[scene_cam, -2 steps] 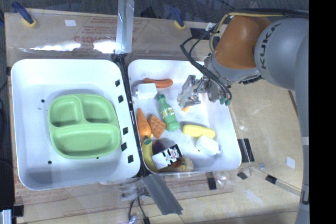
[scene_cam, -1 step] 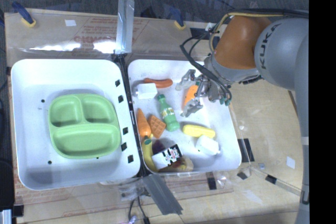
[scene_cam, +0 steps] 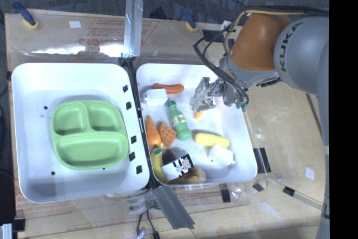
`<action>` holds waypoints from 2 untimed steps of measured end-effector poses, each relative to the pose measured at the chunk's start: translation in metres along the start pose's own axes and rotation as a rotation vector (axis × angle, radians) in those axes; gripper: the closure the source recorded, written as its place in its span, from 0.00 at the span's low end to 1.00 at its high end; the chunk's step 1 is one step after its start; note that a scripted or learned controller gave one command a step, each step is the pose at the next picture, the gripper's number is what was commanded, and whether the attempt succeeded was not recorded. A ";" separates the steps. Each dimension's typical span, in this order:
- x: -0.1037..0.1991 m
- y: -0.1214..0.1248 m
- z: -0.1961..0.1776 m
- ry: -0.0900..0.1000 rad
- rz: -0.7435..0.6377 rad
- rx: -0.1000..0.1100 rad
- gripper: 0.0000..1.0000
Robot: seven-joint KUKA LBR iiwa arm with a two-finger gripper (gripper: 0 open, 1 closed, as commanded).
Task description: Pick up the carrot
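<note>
Against the right white bin's (scene_cam: pixel 241 137) left wall lies our orange tapered carrot (scene_cam: pixel 152 130), long axis running up the bin. Our end effector (scene_cam: pixel 202 99) hovers well right of it; we cannot tell its grip state.

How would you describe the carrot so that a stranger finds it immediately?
Look in the right white bin, along its left wall. The orange tapered carrot lies there lengthwise, beside the ridged tan waffle piece. Unlike the reddish sausage at the bin's far side, it narrows to a point.
</note>
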State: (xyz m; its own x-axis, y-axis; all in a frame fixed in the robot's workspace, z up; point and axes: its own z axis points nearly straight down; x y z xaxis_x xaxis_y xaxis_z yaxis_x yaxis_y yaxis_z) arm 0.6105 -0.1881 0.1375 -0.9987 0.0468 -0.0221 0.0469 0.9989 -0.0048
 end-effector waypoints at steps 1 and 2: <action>0.000 0.000 0.000 0.001 -0.001 0.000 0.00; -0.002 0.000 -0.011 -0.010 -0.004 0.002 1.00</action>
State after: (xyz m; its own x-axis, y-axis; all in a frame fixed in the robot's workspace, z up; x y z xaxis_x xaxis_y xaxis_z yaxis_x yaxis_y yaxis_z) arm 0.6124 -0.1876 0.1485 -0.9986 0.0429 -0.0317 0.0432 0.9990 -0.0072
